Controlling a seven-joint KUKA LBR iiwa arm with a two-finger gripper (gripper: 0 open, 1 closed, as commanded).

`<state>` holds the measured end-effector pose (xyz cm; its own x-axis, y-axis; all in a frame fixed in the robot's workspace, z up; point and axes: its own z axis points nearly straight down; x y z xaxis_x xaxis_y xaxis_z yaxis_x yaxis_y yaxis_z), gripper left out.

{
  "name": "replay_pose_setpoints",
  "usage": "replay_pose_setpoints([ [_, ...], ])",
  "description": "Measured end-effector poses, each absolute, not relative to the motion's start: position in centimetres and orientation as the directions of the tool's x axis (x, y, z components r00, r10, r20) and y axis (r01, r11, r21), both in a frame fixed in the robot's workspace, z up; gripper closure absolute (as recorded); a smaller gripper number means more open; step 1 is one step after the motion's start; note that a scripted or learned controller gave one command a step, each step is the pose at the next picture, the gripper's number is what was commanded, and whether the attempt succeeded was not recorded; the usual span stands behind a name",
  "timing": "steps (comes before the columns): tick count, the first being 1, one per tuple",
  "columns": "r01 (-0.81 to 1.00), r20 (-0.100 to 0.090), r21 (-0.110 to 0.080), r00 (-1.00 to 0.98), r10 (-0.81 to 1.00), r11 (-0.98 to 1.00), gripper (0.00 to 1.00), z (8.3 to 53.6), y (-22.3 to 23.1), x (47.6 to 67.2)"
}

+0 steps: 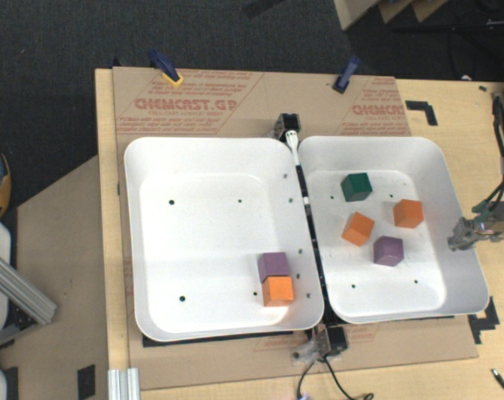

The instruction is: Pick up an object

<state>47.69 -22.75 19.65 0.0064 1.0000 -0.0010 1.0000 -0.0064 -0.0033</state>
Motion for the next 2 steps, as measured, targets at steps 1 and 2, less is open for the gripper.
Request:
replay_pose_setpoints([
  [1, 1.0, -0.001, 0.005, -0.006, 1.0, 0.006, 1.0, 20.2, -19.6, 52.8],
  [2, 1.0, 0.008, -0.007, -0.011, 1.0, 0.011, 1.0, 18.3, -7.1, 47.8],
])
